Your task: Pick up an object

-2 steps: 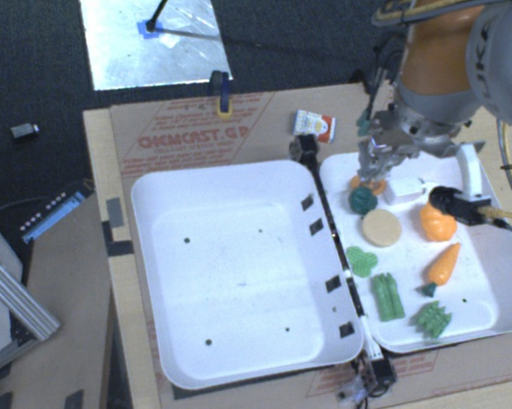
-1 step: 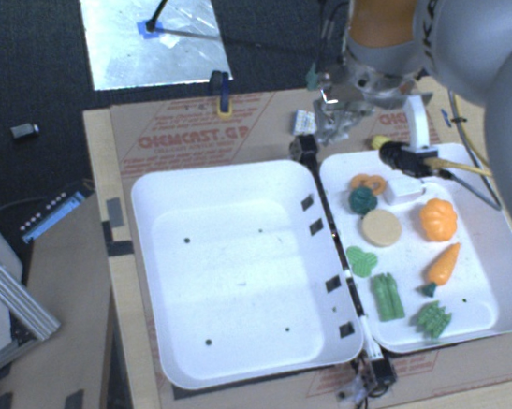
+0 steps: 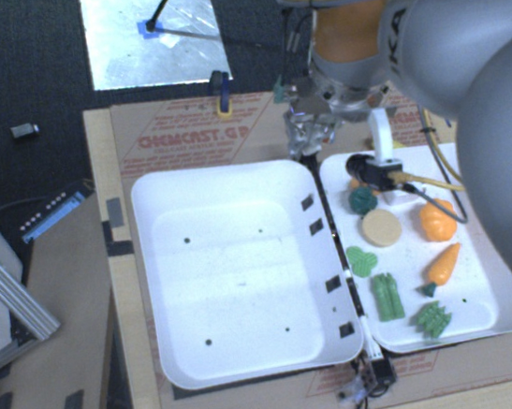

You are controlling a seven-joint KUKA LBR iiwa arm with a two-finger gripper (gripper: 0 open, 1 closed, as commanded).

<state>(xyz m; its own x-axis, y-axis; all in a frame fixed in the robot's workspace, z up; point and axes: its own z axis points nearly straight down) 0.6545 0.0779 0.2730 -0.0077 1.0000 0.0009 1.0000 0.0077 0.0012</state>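
Orange carrot (image 3: pixel 443 263), pepper (image 3: pixel 438 220), green toys untouched in right bin (image 3: pixel 498 311); gripper (image 3: pixel 306 137) above far rim, finger state indiscernible, nothing picked yet.

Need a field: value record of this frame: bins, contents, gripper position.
left bin: shallow white bin, no toys in it
right bin: shallow white bin, holds all the toys
contents: orange plastic carrot; round orange toy fruit; tan round disc; dark teal round toy; green leaf-shaped piece; green ridged block; green leafy toy
gripper: metal two-finger gripper at the back edge where the bins meet
grasp: cannot tell
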